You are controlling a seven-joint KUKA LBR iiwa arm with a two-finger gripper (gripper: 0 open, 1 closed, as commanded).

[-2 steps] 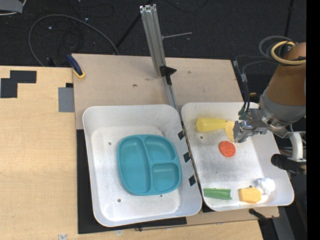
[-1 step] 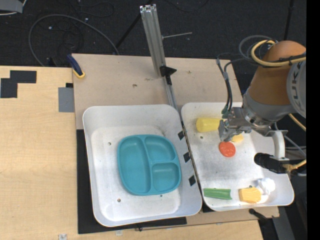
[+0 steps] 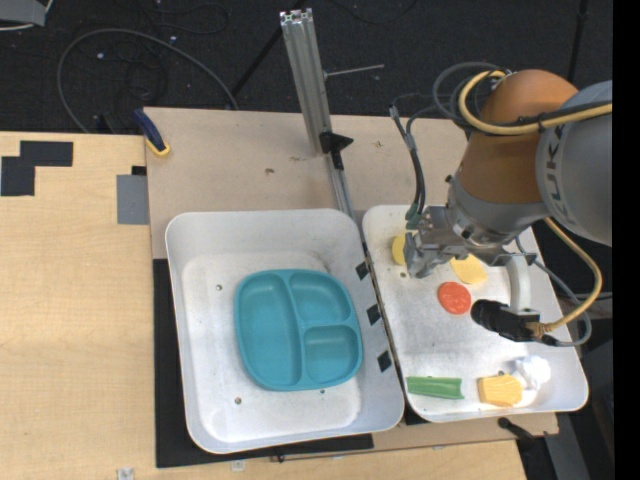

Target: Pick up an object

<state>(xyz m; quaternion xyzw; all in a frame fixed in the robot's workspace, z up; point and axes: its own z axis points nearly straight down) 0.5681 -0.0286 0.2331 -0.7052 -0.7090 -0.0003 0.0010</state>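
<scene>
Dark floor and loose cables frame the tan bench (image 3: 250, 158) you are watching from above, where two shallow white bins sit side by side. Largest in the scene, the grey arm (image 3: 520, 158) with its orange band leans in over the right bin (image 3: 420, 368), its wrist bent so the hand (image 3: 425, 251) drops near that bin's far-left corner. Across the divide from the hand lies the left bin (image 3: 190, 318), holding a teal divided tray (image 3: 297, 328) set flat and well apart from the hand, likely parked there as a place to drop things. You cannot tell from this angle whether the hand is spread or pressed together; nothing shows between its tips.

Candidates for the pick sit close by: a yellow piece (image 3: 468, 269) just beside the hand, partly hidden by it, and a red disc (image 3: 455, 298) just beyond that. Farther toward the near edge rest a green block (image 3: 435, 388) and a yellow wedge (image 3: 500, 391). Judging by the hand's low stance, the yellow piece looks the likeliest target.
</scene>
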